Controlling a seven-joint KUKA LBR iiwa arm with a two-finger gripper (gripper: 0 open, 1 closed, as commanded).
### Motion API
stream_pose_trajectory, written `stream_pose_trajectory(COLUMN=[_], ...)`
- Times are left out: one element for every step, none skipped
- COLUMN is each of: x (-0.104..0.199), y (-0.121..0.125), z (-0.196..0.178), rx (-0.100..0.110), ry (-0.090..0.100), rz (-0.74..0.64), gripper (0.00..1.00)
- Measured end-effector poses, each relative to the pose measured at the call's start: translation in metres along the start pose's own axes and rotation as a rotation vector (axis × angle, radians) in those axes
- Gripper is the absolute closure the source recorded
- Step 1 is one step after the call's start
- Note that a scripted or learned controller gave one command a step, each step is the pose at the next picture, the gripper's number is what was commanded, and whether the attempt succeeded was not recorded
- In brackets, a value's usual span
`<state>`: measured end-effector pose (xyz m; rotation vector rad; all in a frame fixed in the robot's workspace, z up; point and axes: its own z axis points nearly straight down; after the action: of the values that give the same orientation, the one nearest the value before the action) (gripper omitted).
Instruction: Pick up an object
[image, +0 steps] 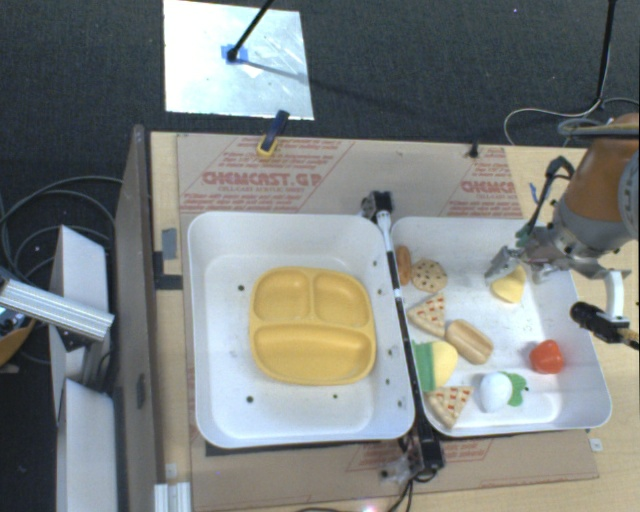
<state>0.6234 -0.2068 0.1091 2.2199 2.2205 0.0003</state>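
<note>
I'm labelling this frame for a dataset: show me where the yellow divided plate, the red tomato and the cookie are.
yellow divided plate (312, 326): camera view, on the ridge between its compartments.
red tomato (546, 356): camera view, middle of its body.
cookie (429, 275): camera view, centre of its top face.

The left bin (215, 330) holds a divided plate (311, 326) near its centre. The right bin (590, 395) holds the remaining items: a cookie (429, 274) near its left wall, a hot dog (469, 340) at centre, a tomato (546, 356) toward the right edge, and a pizza slice (449, 404) at the front-left corner.
</note>
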Motion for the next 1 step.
stream_pose_trajectory(x=[-0.0005], y=[-0.0053], z=[-0.1073], rx=[-0.01], ry=[-0.003], rz=[-0.003], gripper=[0.0])
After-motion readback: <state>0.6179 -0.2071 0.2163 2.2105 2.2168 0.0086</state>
